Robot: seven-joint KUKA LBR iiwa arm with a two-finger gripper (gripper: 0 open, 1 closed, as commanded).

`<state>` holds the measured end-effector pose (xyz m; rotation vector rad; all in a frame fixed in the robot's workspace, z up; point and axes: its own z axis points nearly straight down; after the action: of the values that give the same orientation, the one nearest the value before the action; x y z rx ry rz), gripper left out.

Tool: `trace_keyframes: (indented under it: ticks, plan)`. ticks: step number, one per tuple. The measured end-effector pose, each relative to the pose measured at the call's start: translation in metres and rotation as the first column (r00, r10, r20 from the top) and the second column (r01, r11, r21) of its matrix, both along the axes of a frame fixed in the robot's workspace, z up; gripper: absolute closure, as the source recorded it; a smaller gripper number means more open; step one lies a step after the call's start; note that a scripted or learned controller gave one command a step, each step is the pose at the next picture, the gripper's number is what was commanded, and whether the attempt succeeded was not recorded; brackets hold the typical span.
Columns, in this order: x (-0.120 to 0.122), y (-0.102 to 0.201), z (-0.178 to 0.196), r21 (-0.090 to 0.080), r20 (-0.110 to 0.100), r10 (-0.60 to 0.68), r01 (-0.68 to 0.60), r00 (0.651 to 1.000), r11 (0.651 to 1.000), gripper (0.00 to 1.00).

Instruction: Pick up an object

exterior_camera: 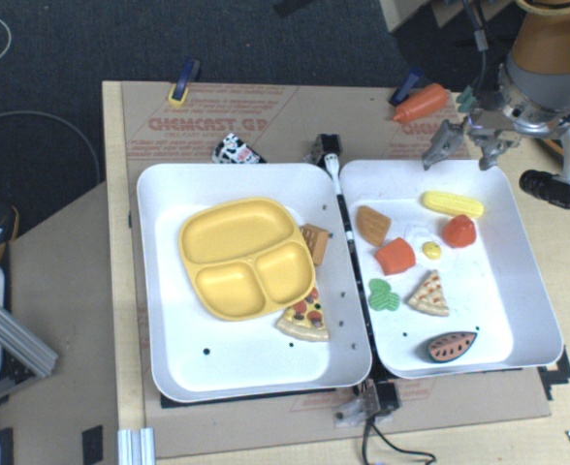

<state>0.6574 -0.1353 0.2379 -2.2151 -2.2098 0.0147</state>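
Note:
My gripper (463, 151) hangs over the far edge of the right bin (527, 289), its two fingers spread apart with nothing between them. Just below it in that bin lies a yellow corn cob (452, 202). Nearby are a red strawberry-like piece (459, 231), a small yellow piece (430, 251), an orange-red block (395, 256), a brown bread piece (371, 225), a green broccoli piece (384, 296), a pizza slice (428, 294) and a watermelon slice (450, 346).
The left bin (169, 356) holds a yellow divided plate (246, 257), a brown piece (315, 243) and another pizza slice (304, 320). An orange carrot toy (421, 104), a black-and-white toy (237, 150) and a yellow-blue clamp (181, 83) lie on the board behind the bins.

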Motion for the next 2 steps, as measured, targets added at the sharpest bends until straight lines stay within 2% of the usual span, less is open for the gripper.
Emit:
trace_keyframes:
  ticks: [1, 2]
  plan:
    - [0.003, 0.0, 0.009, -0.002, 0.014, 0.002, -0.002, 1.0, 1.0, 0.0]
    - [0.001, 0.01, -0.039, -0.002, 0.011, 0.004, -0.004, 1.0, 1.0, 0.0]
